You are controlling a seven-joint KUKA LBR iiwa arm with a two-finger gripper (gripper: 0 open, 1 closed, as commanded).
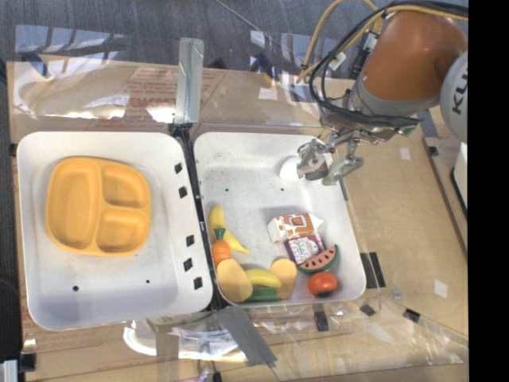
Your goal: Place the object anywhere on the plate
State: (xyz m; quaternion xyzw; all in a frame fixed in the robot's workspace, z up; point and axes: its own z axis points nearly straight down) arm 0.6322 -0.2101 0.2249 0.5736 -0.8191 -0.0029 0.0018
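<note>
An orange-yellow divided plate lies in the left bin. The right bin holds toy foods heaped along its near side: a small milk carton, a purple carton, a watermelon slice, a tomato, bananas, an orange and a tan pear shape. My gripper hangs over the far right corner of the right bin, above the toys and apart from them. Its fingers stand open with nothing between them.
A small white patch sits on the bin floor just left of the gripper. A raised divider separates the two bins. Tape and plastic sheeting cover the bench at the near edge.
</note>
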